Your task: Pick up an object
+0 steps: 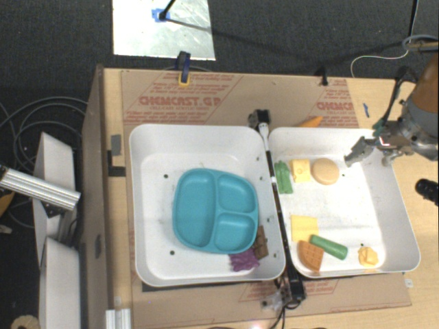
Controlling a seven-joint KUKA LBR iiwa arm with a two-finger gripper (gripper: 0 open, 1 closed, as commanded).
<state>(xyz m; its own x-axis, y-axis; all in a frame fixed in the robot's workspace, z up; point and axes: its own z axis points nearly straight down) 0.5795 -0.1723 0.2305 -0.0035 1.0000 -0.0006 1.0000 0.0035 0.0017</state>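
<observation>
Ridged waffle (310, 256) beside smooth green cylinder (328, 246).

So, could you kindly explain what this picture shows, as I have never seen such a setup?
It is one photo from a fixed camera above a bench, looking down at a slant. Two shallow white bins sit side by side. The left bin holds a blue divided plate and a purple piece. The right bin holds toy food: a round bun, yellow blocks, a green stick. The grey robot arm reaches in from the right; its claw hangs over the right bin's far corner, carrying nothing.
</observation>
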